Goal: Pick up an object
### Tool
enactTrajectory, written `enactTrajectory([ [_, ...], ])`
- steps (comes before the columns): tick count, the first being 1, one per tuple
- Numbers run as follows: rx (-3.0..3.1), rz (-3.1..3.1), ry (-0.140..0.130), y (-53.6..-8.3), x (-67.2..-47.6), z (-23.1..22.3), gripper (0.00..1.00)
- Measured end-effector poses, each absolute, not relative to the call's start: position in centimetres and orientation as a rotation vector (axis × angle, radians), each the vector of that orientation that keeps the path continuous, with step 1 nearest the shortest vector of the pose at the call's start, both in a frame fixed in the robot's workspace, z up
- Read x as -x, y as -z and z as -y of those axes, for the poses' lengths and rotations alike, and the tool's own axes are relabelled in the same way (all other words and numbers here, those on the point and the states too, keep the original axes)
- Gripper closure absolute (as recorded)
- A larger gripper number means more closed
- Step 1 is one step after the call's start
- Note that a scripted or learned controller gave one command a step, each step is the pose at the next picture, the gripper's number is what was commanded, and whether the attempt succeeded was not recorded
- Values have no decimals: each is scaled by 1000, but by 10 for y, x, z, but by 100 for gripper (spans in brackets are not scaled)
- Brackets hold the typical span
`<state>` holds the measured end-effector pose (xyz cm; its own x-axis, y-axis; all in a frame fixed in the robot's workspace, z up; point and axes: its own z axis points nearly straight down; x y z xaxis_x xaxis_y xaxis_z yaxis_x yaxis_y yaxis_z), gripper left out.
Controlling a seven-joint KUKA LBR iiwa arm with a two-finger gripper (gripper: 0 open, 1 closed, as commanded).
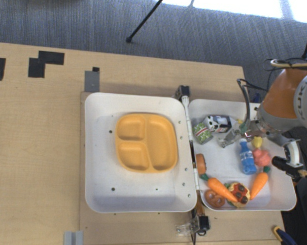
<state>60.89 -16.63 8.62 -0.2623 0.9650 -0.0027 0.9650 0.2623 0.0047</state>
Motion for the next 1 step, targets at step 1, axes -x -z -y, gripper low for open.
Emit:
enactTrajectory([
  [1,-1900,-2488,-7,-98,-611,166,100],
])
